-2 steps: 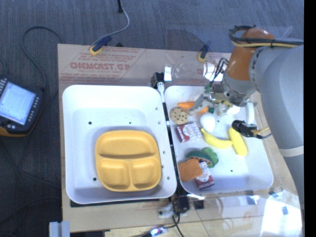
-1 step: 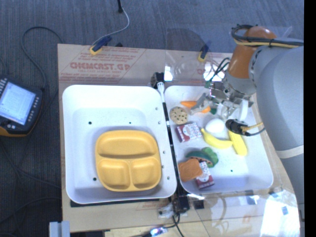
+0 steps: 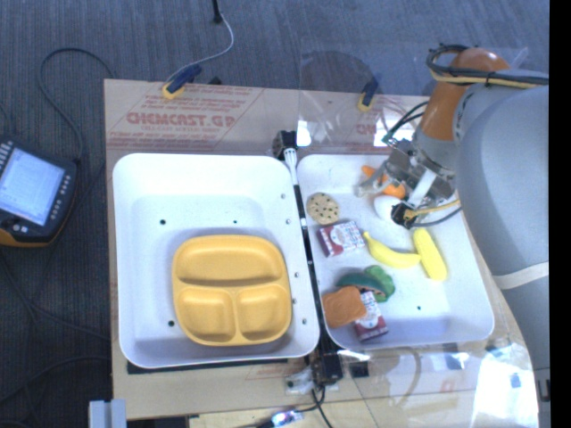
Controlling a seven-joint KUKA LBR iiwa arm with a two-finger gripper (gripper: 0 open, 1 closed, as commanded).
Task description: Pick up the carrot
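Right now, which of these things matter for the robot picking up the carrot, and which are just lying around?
Part of the job:
- carrot, at the far end of the right bin
- gripper, right beside the carrot

Just lying about:
- cookie
- red and white packet
- banana
- yellow divided tray

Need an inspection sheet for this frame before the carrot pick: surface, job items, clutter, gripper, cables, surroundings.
Surface: left bin and right bin, both white, on a brown board.
Job's things: carrot at the right bin's far end, partly hidden by the gripper.
Clutter: yellow tray in left bin; cookie and banana in right bin.
Grippers: gripper low over the carrot; grasp not confirmed.
Cables: black cable on the floor.
Surroundings: pendant on grey carpet.
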